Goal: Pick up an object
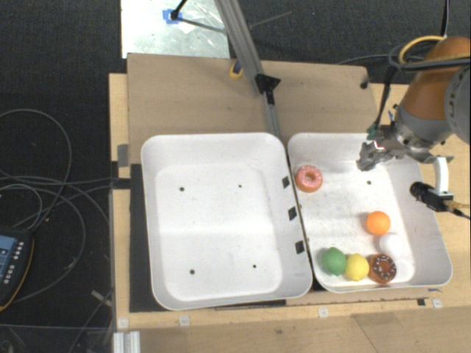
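The arm (434, 94) reaches in from the right, grey with its orange band showing near the upper right corner, and its gripper (368, 158) hangs over the far part of the right bin (434, 271). The gripper is small and dark from this slant, and I cannot tell how it is set or whether anything sits in it. Below and to its left, a pink frosted donut (308, 178) lies near the right bin's inner wall, well apart from the gripper. Toward the bin's near end an orange ball (377, 222) sits alone, with a white object (388, 243) just below it. Along the near wall three more things lie in a row, close together: a green fruit (333, 260), a yellow lemon (356, 266) touching it, and a chocolate donut (382, 268) with sprinkles beside the lemon. The left bin (213, 219) lies alongside the right one on the wooden counter (191, 94). A grey pole (243, 35) slants across the counter's far side.
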`<control>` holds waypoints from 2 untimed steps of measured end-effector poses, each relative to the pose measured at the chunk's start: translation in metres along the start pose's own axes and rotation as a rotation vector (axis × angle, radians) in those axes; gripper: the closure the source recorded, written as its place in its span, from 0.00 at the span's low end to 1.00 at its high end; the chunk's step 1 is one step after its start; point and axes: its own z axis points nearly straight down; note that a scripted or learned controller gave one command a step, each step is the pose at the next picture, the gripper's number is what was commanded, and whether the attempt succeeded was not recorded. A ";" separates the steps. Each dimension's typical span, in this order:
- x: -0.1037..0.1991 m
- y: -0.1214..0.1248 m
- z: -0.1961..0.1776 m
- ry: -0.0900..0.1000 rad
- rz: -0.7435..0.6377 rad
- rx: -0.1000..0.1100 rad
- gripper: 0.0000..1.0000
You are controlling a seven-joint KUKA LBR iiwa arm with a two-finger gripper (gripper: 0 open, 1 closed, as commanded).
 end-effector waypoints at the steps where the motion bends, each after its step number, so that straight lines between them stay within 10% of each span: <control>1: -0.001 0.004 -0.066 -0.001 -0.002 -0.004 1.00; 2: -0.002 0.006 -0.112 -0.001 -0.003 -0.002 1.00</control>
